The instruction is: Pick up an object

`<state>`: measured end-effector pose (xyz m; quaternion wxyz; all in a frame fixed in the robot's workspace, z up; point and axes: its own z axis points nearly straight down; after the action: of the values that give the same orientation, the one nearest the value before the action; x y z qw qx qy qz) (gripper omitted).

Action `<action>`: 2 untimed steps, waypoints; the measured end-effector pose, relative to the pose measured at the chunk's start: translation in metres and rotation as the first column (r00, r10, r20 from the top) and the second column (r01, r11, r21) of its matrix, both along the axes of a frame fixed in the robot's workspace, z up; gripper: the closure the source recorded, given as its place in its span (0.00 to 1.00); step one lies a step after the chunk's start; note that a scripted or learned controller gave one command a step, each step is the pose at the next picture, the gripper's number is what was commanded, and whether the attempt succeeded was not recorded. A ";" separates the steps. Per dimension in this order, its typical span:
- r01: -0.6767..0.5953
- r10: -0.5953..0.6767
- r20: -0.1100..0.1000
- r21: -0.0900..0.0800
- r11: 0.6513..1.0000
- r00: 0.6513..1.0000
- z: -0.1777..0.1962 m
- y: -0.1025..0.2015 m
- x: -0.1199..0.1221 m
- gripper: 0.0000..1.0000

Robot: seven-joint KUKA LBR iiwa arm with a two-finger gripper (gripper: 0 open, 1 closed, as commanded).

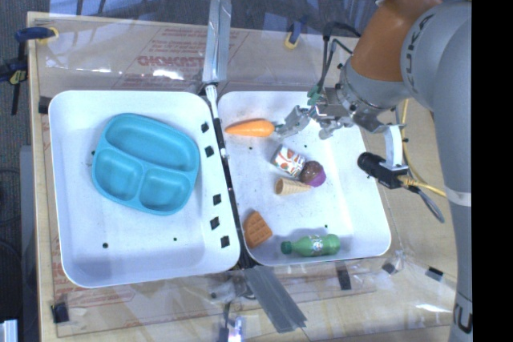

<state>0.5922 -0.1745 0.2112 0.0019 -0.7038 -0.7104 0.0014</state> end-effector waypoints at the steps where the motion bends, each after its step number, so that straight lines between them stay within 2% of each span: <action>1: 0.133 -0.133 0.001 -0.001 0.991 0.991 -0.120 -0.027 -0.022 0.00; 2: 0.130 -0.130 -0.001 0.000 0.992 0.992 -0.110 -0.027 -0.022 1.00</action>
<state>0.5705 -0.2013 0.1008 0.0025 -0.7484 -0.6632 0.0017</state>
